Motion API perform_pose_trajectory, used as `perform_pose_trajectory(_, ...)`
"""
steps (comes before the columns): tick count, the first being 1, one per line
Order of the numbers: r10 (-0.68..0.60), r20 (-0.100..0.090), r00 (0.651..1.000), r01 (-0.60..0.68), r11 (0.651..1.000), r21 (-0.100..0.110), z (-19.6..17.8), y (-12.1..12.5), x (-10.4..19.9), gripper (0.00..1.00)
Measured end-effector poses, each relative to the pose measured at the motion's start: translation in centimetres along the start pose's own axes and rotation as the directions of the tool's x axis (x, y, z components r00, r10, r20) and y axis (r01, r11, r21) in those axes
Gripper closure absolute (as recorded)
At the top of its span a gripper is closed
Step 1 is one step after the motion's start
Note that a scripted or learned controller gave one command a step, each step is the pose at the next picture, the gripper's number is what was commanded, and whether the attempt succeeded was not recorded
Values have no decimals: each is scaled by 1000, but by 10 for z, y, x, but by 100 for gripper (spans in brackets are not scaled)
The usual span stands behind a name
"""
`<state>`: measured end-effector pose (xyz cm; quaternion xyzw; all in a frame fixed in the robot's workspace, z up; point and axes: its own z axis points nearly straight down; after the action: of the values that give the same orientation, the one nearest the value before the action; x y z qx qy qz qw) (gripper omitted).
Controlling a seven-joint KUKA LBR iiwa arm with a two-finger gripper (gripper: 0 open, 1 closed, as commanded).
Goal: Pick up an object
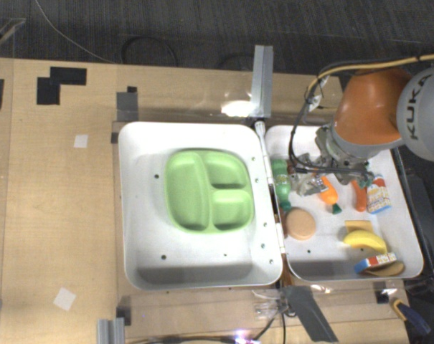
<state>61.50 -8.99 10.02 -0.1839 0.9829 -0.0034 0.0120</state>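
One hand (313, 185) low among right-bin (410, 235) toys.

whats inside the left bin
The left bin holds one thing: a green divided plate with three compartments, lying flat near the middle. The compartments look bare. Whatever lies beneath the plate is covered; the bin floor around it shows only small dark dots.

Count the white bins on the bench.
2: the left bin holds a green divided tray; the right bin holds small items, below the arm.
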Motion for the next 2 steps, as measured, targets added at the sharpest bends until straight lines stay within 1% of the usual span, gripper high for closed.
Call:
perform_pose_trajectory(1,-24,-3,1000,24,1000,-8,-91,79,-57,100)
perform_pose_trajectory(2,-20,-7,1000,20,1000,-4,-131,25,-70,100)
